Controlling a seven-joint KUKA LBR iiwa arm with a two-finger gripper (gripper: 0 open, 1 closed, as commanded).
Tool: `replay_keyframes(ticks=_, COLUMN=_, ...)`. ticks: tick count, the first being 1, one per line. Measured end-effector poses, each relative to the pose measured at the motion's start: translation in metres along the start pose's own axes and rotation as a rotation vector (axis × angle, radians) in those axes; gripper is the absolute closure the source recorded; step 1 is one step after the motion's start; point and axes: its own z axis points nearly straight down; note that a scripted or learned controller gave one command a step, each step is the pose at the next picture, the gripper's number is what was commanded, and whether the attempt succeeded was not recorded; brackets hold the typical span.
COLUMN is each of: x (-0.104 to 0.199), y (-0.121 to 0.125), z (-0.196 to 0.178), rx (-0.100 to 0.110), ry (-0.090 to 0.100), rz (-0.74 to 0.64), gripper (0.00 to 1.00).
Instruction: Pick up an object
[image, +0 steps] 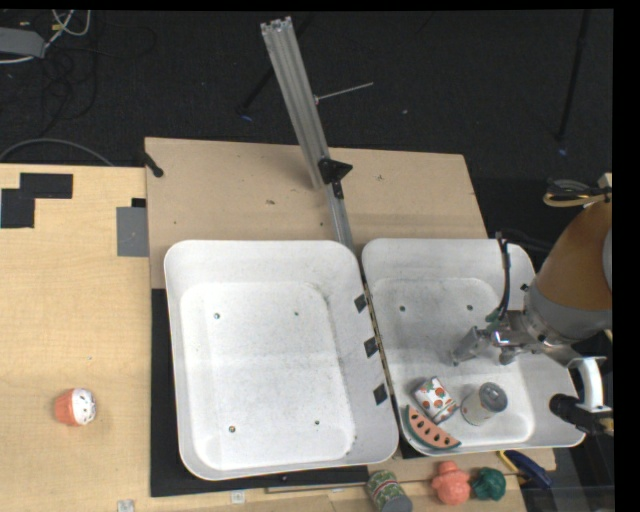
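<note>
The right white bin (430, 270) holds three small things near its front edge: a red-and-white patterned box (435, 398), a grey cylinder (487, 400) and a watermelon-slice toy (432, 428). My gripper (478, 345) hangs over the right bin's middle right. It is a little behind and above the grey cylinder and apart from all three things. Nothing shows in its grasp. The grey arm with its orange band (580, 265) comes in from the right edge.
The left white bin (260, 360) lies beside the right one, with black clips along the shared wall. A slanted metal rail (305, 120) rises behind the bins. An orange-and-white ball (75, 407) rests on the wooden bench at left. A can (385, 490), a pink toy (450, 483) and a green toy (488, 484) lie in front of the right bin.
</note>
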Motion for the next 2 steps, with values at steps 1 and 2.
replay_keyframes(ticks=1, x=0.0, y=0.001, z=0.013, rx=-0.006, ry=-0.002, rz=0.001, gripper=0.0)
replay_keyframes(ticks=2, x=0.0, y=0.0, z=0.003, rx=-0.006, ry=-0.001, rz=0.005, gripper=1.0)
